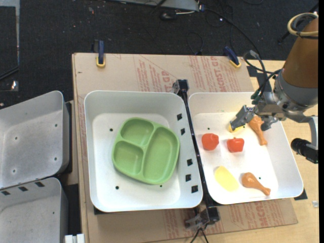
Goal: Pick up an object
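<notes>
Gripper [246,116] hangs low over the upper part of the right bin [286,184], at the right of the frame; whether it is parted or closed I cannot tell from this slant, and nothing shows clamped in it; an orange drumstick-shaped toy [258,129] lies just beside it, possibly touching.

Starting nearest, along the lower edge of the right bin, a second orange drumstick toy [255,183] lies flat beside a pale yellow lump [226,178]; above them, mid-bin, two red pieces [210,141] [235,145] sit a little apart; the upper drumstick lies farthest, tilted toward the bin's back corner. All look like small toy food, so I judge them light, stiff and smooth, likely to skid on the bin floor or squirt out of a pinch; the drumstick's narrow shaft seems the better place to close on, across its width, rather than the bulbous end; the rounded red pieces would need a centred grip.

Left of these, the left bin [101,110] bears a green divided plate [146,151]; the bin floors are slick white and shallow-walled; both bins rest on a brown board [152,70] held by clips, with dark floor and cables beyond at the top of the frame.
</notes>
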Robot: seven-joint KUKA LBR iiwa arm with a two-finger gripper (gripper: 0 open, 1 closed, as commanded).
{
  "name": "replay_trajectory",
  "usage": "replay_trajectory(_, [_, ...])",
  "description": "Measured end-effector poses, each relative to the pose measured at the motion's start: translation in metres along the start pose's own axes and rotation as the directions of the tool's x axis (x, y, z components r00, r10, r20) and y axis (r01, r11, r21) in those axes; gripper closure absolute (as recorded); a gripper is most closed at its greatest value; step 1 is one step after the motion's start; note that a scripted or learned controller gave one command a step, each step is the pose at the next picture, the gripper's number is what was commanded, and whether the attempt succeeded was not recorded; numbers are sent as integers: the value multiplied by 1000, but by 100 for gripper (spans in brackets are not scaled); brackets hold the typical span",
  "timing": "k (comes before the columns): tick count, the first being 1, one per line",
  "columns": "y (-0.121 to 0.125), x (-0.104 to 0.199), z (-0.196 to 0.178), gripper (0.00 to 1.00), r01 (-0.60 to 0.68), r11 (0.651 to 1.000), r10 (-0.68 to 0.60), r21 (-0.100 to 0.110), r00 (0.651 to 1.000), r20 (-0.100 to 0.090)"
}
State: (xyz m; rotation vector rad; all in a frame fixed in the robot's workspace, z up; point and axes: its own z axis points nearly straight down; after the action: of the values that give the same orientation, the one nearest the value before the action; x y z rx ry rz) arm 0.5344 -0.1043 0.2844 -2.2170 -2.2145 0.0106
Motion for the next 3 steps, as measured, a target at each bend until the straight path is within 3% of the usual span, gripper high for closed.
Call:
replay_trajectory(1, [2, 0, -5, 0, 2, 1000, -2, -10, 1000, 1])
replay_trajectory(2, [11, -2, 45, 0, 0, 1000, 0, -6, 1000, 1])
replay_trajectory(3, [2, -1, 95, 0, -1, 1000, 1, -5, 1000, 0])
